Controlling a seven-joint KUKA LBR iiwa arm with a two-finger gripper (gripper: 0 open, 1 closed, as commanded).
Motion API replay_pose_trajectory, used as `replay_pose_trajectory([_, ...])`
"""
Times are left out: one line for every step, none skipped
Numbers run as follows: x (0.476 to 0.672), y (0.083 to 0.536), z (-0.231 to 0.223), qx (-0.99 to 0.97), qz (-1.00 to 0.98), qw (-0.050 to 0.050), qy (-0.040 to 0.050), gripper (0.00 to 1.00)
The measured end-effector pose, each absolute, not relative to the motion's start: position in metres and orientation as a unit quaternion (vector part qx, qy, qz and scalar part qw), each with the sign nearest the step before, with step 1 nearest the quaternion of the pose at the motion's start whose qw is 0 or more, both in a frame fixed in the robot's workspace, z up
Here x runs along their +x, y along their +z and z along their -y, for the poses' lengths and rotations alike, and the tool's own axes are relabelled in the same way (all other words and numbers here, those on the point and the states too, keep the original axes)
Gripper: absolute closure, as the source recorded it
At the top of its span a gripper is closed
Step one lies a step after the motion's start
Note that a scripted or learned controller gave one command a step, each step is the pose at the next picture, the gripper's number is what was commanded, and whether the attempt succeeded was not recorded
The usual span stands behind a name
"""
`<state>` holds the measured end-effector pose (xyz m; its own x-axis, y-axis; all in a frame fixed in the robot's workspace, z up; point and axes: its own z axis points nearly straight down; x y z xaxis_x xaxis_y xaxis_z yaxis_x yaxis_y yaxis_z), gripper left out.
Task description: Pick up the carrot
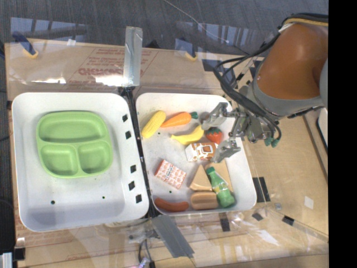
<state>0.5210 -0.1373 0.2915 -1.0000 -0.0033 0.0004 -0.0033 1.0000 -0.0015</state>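
Your fingers [223, 130] look spread and empty over the right bin [245, 175]. Shift them left, straddling the carrot [177, 119] mid-body, clear of both bananas.

Orange carrot [177, 119] lies flat near right bin's far wall [184, 96]

Orange carrot [177, 119] with green top, yellow banana [189, 135], light green divided plate [74, 143], white bins [33, 205]
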Motion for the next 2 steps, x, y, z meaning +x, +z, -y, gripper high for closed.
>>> replay_pose_trajectory([0.572,0.216,0.138,-0.041,0.999,0.004,-0.0008,0.0])
replay_pose_trajectory([0.637,0.089,0.119,-0.055,0.998,0.001,-0.0006,0.0])
